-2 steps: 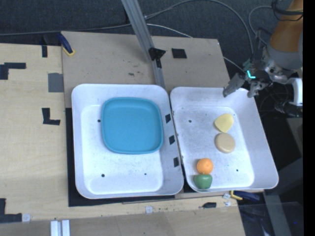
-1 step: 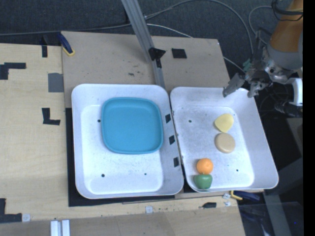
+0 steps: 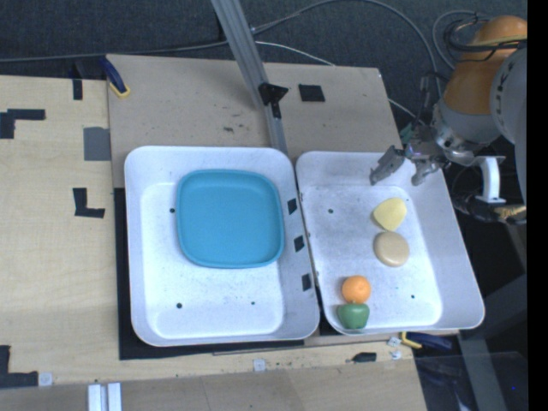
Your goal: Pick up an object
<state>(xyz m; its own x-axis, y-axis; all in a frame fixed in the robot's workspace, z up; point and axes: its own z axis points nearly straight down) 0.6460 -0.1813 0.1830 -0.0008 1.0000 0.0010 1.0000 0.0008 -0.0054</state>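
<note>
Four small things in the right bin, strung in a loose line down its right-of-middle: a pale yellow piece farthest, a tan oval piece just nearer and close beside it, then a gap, then an orange ball touching a green piece that sits against the near rim. Bare white floor to the left of all four, and more at the far left corner. Above the far right part of that bin, the gripper, fingers spread apart with nothing between them, hanging beyond the yellow piece and apart from it. Behind it, the grey arm with its orange band, plus dark cables along the right. In the left bin, a blue square plate lying flat. Running from the far edge toward the gap between the bins, a slanted grey metal post.
</note>
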